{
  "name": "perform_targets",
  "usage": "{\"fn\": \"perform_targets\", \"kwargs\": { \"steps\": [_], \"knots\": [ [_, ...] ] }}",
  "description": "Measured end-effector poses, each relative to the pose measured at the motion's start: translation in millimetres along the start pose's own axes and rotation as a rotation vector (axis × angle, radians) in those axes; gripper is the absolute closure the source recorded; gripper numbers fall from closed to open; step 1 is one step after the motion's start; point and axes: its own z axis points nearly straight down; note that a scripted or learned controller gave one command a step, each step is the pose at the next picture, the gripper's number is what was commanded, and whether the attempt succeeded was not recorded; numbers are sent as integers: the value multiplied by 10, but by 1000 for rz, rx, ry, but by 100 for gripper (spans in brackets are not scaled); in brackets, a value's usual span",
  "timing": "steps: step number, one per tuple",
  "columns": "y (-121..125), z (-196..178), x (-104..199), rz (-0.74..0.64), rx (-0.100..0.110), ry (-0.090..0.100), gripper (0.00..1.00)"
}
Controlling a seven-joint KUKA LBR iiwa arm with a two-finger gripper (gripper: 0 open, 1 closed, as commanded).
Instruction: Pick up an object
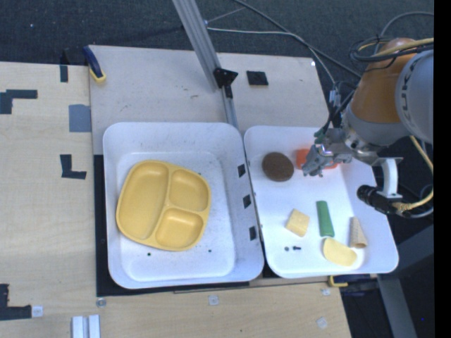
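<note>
Orange piece sits right under the tool, the grasp looks underway. Whether it's gripped, I cannot tell; next, a straight lift.

Open floor spans the right bin at centre frame; a brown disc crowds its upper left, while yellow, green and tan pieces cluster lower right.

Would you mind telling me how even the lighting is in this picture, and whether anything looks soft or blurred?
In the camera view the light is flat and diffuse: the yellow tray and brown disc cast only faint shadows, and the white bins show no harsh glare. The gripper looks slightly soft, its fingers hard to make out, and the orange item beside it is indistinct.
</note>
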Motion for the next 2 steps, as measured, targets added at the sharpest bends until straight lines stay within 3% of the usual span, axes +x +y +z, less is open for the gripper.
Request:
{"fn": "perform_targets", "kwargs": {
  "steps": [1, 2],
  "knots": [
    [5, -176, 5, 0, 2, 1, 100],
    [-103, -297, 588, -5, 3, 3, 100]
  ]
}}
